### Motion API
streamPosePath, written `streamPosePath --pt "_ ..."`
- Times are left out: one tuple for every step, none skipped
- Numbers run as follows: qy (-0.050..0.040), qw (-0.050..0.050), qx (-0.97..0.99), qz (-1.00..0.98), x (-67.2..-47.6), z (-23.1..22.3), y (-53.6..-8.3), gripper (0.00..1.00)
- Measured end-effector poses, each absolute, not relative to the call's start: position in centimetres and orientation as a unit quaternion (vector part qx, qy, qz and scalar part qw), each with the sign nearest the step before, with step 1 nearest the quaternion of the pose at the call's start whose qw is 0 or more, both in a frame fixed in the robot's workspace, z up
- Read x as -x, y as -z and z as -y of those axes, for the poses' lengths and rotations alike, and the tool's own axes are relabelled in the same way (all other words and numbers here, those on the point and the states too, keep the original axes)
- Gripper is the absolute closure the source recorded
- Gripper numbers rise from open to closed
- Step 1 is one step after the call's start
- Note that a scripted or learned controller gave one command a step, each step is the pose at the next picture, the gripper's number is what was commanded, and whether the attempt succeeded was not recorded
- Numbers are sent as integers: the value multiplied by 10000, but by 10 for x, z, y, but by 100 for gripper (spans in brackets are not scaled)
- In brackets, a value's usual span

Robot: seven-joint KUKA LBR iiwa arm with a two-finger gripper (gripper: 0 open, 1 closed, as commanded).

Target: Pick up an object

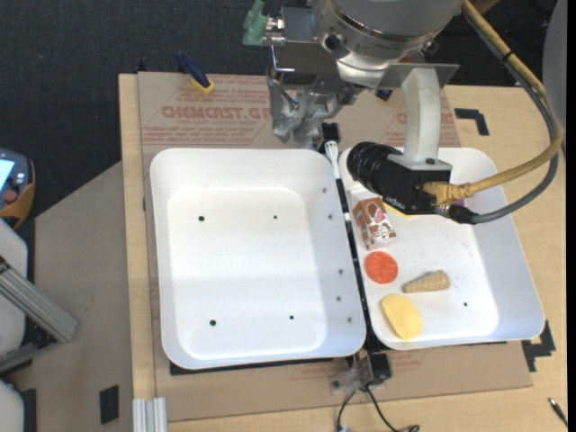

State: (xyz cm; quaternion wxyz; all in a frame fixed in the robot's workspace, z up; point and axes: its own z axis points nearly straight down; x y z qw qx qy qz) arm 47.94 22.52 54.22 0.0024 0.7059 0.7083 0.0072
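My arm (pixel 396 7) looms over bench top. Left bin (pixel 247 259) bare; right bin (pixel 486 268) carries objects. My gripper (pixel 301 115) hovers above bins' far edge, near dividing rims; jaw state: cannot tell. In right bin: brown packet (pixel 373 223), yellow lump (pixel 401 316), cone (pixel 426 283), red disc (pixel 382 267).

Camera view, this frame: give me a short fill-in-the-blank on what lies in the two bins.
The red disc lies in the ____ bin.
The yellow piece lies nearer the bench's ____ edge than the red disc.
The cone-shaped piece is ____ in colour.

Missing words: right; front; tan.
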Motion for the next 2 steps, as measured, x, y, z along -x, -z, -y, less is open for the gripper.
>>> streamPosePath --pt "83 -31 -7082 -7060 -477 -206 -323 100" --pt "25 1 -7120 -7022 -479 -89 -327 100"
